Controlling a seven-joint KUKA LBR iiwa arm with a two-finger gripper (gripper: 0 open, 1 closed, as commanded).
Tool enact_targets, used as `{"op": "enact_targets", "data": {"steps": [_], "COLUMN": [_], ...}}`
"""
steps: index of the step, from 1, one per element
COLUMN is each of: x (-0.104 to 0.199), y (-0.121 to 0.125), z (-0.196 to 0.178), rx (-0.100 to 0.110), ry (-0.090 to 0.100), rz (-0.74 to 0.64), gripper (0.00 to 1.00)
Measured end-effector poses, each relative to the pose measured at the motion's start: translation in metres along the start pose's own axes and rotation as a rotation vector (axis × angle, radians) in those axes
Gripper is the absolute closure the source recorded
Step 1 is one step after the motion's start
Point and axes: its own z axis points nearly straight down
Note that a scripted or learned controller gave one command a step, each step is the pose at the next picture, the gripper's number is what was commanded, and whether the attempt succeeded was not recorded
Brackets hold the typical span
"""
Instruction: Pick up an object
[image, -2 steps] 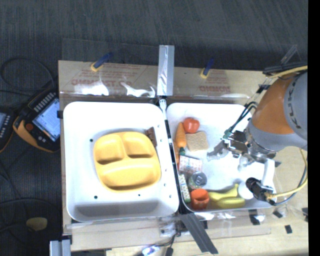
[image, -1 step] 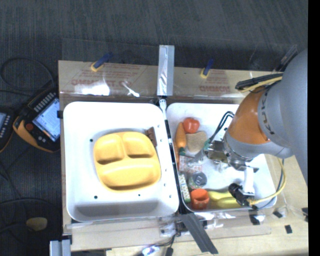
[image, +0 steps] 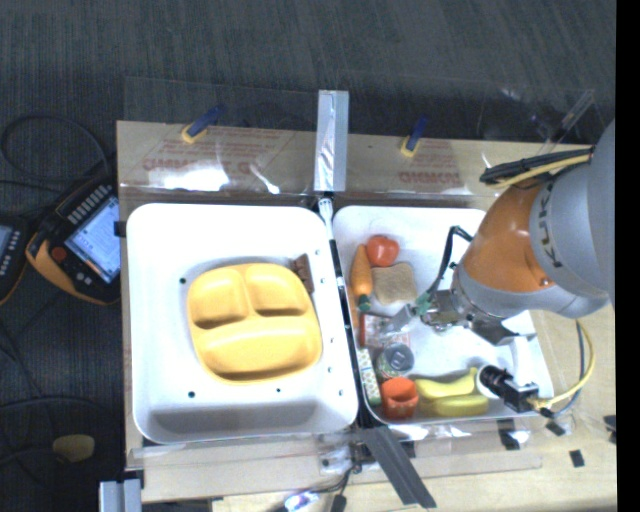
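The claw, its state impossible to tell, hangs low over the right bin where the banana, orange cup and tomato crowd together, seemingly seeking 1 to grab.

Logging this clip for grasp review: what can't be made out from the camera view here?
- Pincer: the wrist hides the tips, so what it grips, if anything, can't be told.
- Right bin: the arm covers its right side.
- Small flat items under the pincer near the round can: too blurred to name.
- Brown piece behind the yellow tray: mostly hidden by the tray.
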Motion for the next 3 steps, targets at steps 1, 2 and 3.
{"op": "enact_targets", "data": {"steps": [1, 2, 3], "x": [0.016, 0.019, 0.018], "y": [-0.027, -0.024, -0.025], "z": [0.0, -0.012, -0.011], "rx": [-0.003, -0.007, -0.004], "ry": [-0.01, -0.004, -0.004], "rz": [-0.088, -0.09, -0.09], "gripper": [0.0, 1.0, 0.0]}}
